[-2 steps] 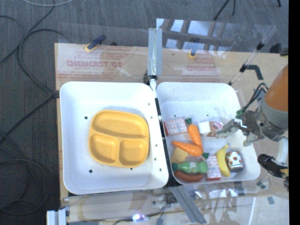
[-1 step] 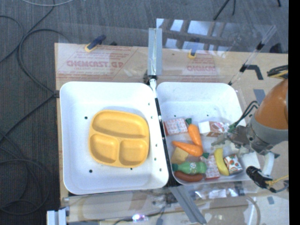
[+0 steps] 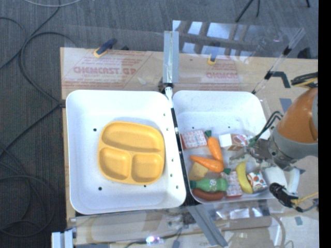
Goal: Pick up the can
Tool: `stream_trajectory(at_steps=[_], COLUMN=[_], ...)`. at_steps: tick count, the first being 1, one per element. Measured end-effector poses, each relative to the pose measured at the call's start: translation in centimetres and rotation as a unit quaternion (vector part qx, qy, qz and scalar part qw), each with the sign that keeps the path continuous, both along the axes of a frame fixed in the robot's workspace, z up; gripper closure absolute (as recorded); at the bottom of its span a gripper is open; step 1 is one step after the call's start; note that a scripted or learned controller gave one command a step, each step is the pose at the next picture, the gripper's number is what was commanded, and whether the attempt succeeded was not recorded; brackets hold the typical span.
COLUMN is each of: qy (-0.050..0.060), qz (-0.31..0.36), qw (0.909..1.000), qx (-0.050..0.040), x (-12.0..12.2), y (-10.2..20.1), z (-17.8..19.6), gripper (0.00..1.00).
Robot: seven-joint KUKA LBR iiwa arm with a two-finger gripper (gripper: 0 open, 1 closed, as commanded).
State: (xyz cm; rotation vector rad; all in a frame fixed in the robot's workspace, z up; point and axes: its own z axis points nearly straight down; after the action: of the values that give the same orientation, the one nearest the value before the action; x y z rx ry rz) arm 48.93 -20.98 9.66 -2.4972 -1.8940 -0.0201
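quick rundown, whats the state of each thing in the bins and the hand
yellow tray: upright, in the left bin
two carrots: lying flat, right bin
banana: lying flat
green bottle: on its side
sausage: lying flat
hand: low at the right bin's right edge, grip unclear

The bench (image 3: 129, 68) is a pale wooden board with faded red lettering, standing on dark grey carpet (image 3: 31, 45). Black cables (image 3: 23, 61) loop over the carpet to the bench's left, and a thin white cord (image 3: 57, 3) curls beyond its far left corner. Behind the bench's far edge stands a metal frame (image 3: 207, 37), with dark tripod legs (image 3: 253, 1) past it.
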Motion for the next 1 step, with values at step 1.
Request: stream_trajectory(at_steps=[1], qy=[-0.001], qz=[0.001], qw=[1.0000], qx=[-0.0002], x=[0.09], y=[0.04], z=[-0.04], gripper=[0.00])
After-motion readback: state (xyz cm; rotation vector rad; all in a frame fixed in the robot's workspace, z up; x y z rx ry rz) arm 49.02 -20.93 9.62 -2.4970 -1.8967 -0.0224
